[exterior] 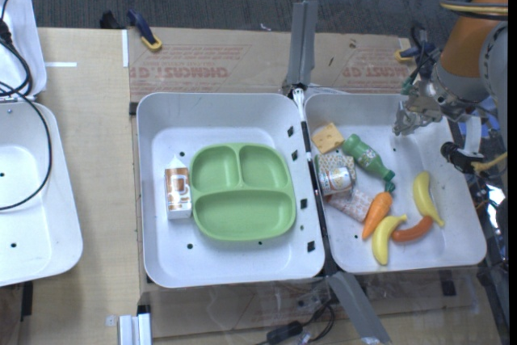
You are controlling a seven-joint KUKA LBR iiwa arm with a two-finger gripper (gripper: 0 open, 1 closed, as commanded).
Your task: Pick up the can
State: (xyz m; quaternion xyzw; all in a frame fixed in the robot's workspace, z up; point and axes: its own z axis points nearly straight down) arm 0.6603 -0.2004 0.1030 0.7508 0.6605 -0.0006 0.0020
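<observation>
The can point(335, 173) is silvery with a patterned label and lies on its side near the left wall of the right bin point(464, 254). A yellow cheese wedge point(327, 137) sits just behind it and a green bottle point(367, 157) lies to its right. A pink wrapped packet point(350, 204) touches its front. My gripper point(405, 122) hangs over the back right part of that bin, well to the right of the can and apart from it, with nothing seen in it.
A carrot point(376, 212), two bananas point(426, 198) point(384, 237) and an orange pepper-like piece point(415, 229) lie at the front of the right bin. The left bin point(153, 174) holds a green divided plate point(241, 191) and a small carton point(178, 191).
</observation>
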